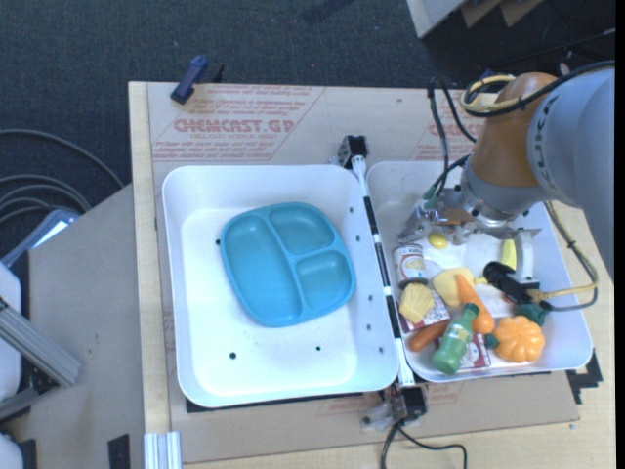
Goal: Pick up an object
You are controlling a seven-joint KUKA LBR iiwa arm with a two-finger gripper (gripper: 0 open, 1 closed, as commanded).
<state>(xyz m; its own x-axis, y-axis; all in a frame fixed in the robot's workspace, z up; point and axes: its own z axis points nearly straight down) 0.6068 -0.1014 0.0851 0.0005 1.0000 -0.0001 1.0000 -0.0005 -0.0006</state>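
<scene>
End effector over right bin; "CHEMCAST GP" on bench sheet.

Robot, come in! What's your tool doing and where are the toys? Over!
Tool low in right bin, above the toy pile. Nothing seen gripped. Pumpkin, green bottle, carrot crowded together. Blue tray alone in left bin.

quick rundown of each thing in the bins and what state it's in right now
blue divided plate: lying flat in the left bin, compartments bare
green bottle: on its side in the right bin
orange pumpkin: resting near the right bin's front corner
carrot: lying loose among the toys
tool: low over the right bin's far end
</scene>
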